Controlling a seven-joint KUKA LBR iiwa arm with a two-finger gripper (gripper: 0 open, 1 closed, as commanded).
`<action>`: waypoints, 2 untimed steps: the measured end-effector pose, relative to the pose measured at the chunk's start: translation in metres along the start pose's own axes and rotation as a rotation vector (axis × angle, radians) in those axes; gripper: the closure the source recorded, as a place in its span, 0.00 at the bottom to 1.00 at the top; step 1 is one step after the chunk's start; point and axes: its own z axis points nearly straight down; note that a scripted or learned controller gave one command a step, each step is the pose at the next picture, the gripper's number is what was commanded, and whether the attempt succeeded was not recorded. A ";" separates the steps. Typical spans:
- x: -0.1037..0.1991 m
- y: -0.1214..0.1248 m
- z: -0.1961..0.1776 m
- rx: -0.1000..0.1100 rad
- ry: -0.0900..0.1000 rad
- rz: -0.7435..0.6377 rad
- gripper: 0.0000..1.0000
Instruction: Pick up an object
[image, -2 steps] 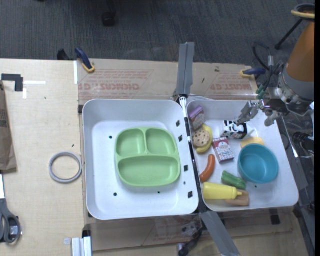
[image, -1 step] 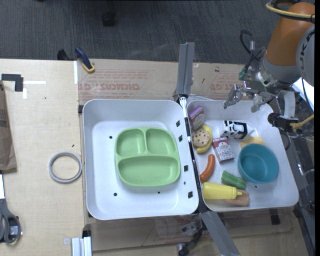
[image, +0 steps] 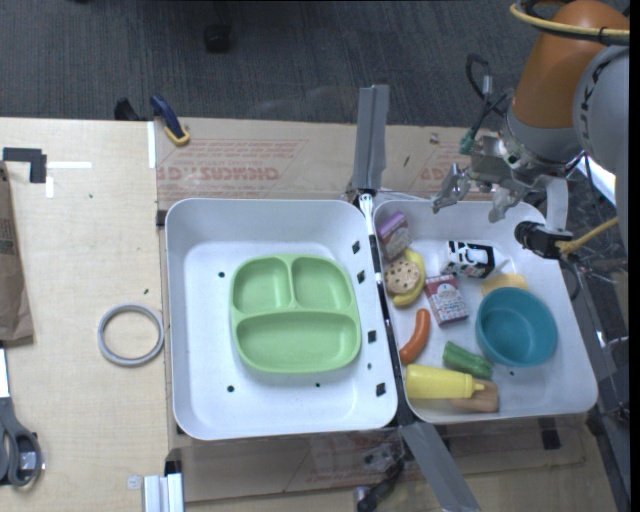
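A pale wooden bench (image: 70, 260) with a cardboard sheet (image: 260, 160) laid across its far side carries two shallow white bins side by side; beyond it is dark grey floor.

Nearest the camera, at the bench's left corner, lie scissors (image: 18, 455). A tape ring (image: 131, 333) sits on the wood left of the left bin (image: 190, 400). That bin holds a light green divided plate (image: 295, 313), lying flat near its middle.

The right bin (image: 570, 390) holds the pickable things. At its near edge lies a yellow bottle (image: 440, 381) on its side, touching a tan block (image: 484, 400) at its right end. Just behind them is a green pepper (image: 467, 359), and to its right a teal bowl (image: 516, 328), upright, with a yellow piece (image: 505, 282) showing behind its rim. Left of the pepper an orange-red sausage (image: 415, 335) lies aslant. Behind it is a small red carton (image: 446, 299), then a banana with a cookie resting on it (image: 405, 276). Farther back are a black-and-white cow toy (image: 470, 258) and, at the far left corner, a purplish packet (image: 394, 234).

The gripper (image: 478, 199) hangs over the bin's far edge, its two fingers spread apart with nothing between them, well clear of the toys. A blue clamp (image: 171, 120) lies on the far cardboard.
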 end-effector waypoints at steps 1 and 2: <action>-0.002 -0.009 0.089 -0.001 0.000 -0.048 0.00; -0.097 -0.002 0.047 -0.003 -0.001 -0.250 0.00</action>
